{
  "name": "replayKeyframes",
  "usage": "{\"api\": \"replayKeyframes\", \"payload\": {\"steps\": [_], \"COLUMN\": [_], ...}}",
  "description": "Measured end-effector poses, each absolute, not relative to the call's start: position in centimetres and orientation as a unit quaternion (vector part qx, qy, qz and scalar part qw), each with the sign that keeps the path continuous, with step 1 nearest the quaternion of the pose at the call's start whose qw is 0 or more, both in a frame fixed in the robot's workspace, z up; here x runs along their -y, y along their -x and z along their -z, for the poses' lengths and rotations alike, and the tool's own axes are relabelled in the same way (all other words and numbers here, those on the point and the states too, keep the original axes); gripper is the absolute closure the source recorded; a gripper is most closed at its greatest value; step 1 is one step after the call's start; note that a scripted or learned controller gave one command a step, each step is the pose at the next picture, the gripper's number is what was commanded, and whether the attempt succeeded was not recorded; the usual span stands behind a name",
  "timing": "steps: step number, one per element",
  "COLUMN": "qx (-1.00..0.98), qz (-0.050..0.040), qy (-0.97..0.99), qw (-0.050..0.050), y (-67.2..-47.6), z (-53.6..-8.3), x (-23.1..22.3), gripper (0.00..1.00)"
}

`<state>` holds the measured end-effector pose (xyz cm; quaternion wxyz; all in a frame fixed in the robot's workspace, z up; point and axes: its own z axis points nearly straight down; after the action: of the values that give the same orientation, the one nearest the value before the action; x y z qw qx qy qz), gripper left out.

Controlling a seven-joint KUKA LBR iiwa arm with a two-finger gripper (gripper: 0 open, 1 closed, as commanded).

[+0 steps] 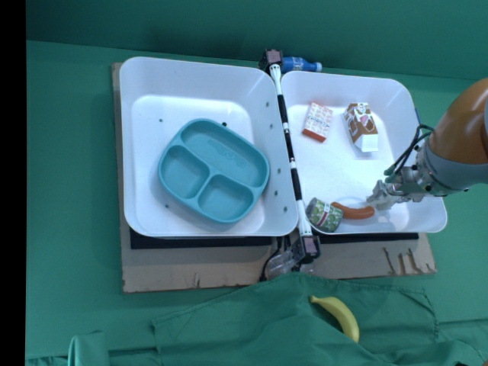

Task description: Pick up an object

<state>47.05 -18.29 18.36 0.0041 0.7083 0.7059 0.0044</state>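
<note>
- A green cloth [69, 166] covers the bench, smooth at the left and rumpled into folds along the near edge.
- A flat sheet of brown cardboard [198, 269], notched and torn along its near edge, lies under both bins.
- The left bin [145, 90], glossy white plastic with rounded corners and a shallow raised rim, carries a matte teal divided plate [213, 171] lying askew near its middle, with three moulded compartments.
- A black-and-white strip [284, 128] runs along the seam where the two bins meet, ending in dark clamps at the far and near edges.
- A small blue bottle [299, 65] lies on its side just outside the far edge of the bins, beside the far clamp.
- A yellow banana [340, 314], curved and smooth, rests on the cloth folds near the bench's near edge.
- In the right bin [396, 97], a flat red-and-white printed box [318, 121] lies toward the far left corner.
- A round green-labelled can [325, 215] lies tipped in the near left corner, touching a smooth orange-red sausage [353, 211] along the near edge.
- A brown-and-white gabled carton [361, 126] lies on its side toward the far edge.
- The metal gripper [380, 197] sits low at the right end of the sausage; whether its claw is wide or narrow cannot be told.
- The arm [465, 139], grey with an orange band, enters over the bin's right edge.
</note>
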Motion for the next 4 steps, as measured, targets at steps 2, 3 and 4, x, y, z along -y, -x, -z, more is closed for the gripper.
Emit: {"api": "replayKeyframes", "payload": {"steps": [2,3,4], "qx": [-0.706,-0.706,-0.706], "qz": [-0.0039,-0.0023,-0.0018], "qy": [-0.708,-0.708,-0.708], "qw": [0.006,0.005,0.006], "y": [-47.1,-47.8,-49.2], "z": [-18.4,-18.4,-18.4], "x": [18.6,18.8,18.9], "gripper": [0.0,0.0,0.0]}}
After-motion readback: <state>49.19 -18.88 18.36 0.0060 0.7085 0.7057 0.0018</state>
